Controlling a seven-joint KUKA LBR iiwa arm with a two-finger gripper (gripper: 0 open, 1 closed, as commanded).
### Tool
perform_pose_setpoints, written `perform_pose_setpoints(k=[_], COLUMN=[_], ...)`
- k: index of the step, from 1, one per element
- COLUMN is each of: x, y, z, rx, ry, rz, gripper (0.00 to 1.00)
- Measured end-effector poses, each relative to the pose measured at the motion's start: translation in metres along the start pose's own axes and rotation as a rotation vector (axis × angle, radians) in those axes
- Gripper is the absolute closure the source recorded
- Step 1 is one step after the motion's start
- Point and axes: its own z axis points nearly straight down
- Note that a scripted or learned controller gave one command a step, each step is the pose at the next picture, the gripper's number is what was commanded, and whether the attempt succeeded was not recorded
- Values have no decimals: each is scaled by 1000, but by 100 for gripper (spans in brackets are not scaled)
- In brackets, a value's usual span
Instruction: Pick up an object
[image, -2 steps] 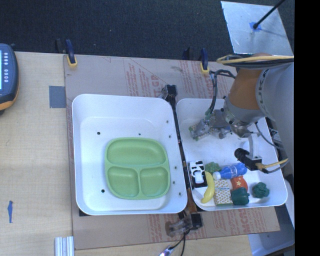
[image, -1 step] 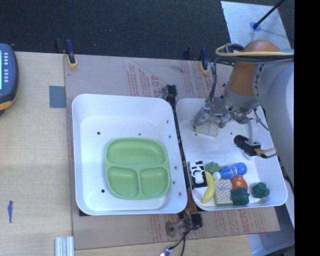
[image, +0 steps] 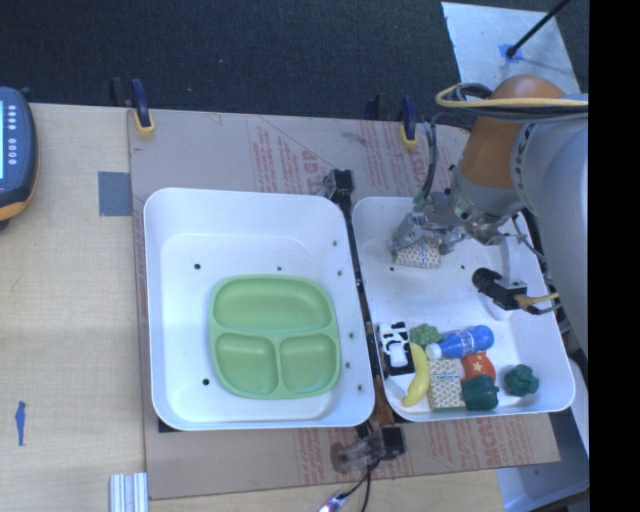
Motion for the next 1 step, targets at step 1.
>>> perform_pose_setpoints(k=[1], x=[58], y=[-1], z=[-95], rx=[-9], ry=[2], rz=[1], gripper=[100])
